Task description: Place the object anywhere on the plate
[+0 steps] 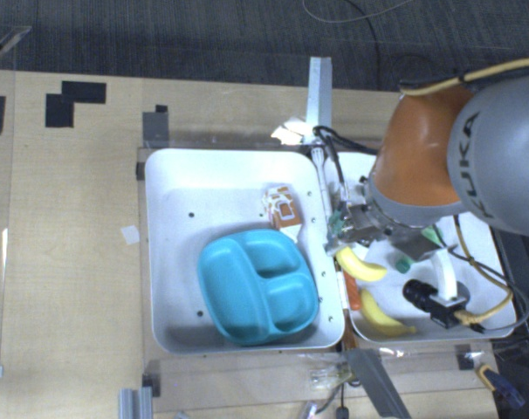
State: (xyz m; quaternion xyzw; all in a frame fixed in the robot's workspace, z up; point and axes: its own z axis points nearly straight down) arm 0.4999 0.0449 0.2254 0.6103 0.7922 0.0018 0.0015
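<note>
From where I stand the pick looks unfinished: the arm's end effector (356, 227), its grip hidden from me, hangs over the curved yellow plastic banana (360, 265) lying just right of the sectioned turquoise plastic plate (257, 286), needing a lift leftward next.

A pale wood-grain tabletop (64, 260) fills the left and lower part of the view, evenly lit. Black angular marks (72, 101) sit near its far edge. Beyond lies dark grey floor (177, 16), perhaps carpet, with a thin pale cable (395, 7) looping across it. A grey metal upright (319, 90) stands at the tabletop's far edge.
</note>
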